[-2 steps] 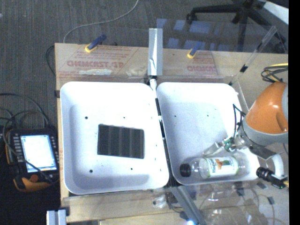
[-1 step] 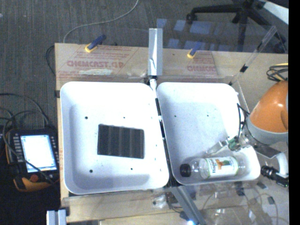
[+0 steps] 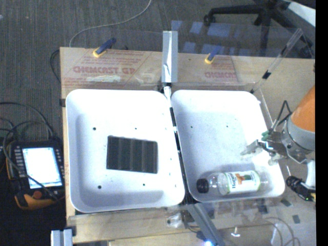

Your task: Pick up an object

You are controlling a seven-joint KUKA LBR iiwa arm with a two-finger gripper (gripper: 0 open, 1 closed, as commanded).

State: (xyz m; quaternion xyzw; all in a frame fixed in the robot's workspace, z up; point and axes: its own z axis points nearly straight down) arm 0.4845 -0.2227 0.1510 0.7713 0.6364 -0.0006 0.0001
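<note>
- Gripper (image 3: 262, 146): sat at the right edge of the right bin (image 3: 215, 102), above its right wall; whether the fingers were released or clenched could not be told, the metal parts there being small and tangled with cabling. Nothing was seen between them.
- Arm (image 3: 307, 122): grey wrist with an orange band, entering from the right, at about the height of the bin's middle.
- Bottle (image 3: 233, 182): the nearest candidate for picking. Clear plastic, dark cap pointing left, label in white, green and orange. It lay on its side along the front wall of the right bin, just below and to the left of the gripper, apart from it.
- Dark tray (image 3: 131, 154): a flat black rectangle with ribbed sections, lying in the middle of the left bin (image 3: 82, 106), well apart from the gripper.
- Counter (image 3: 102, 68): brown board carrying both bins, with a clear sheet and two clamps at the back.
- Progress, judged: pick not yet made. No object lifted; both rested on bin floors. The descent onto an object, closing and lift all remained.
</note>
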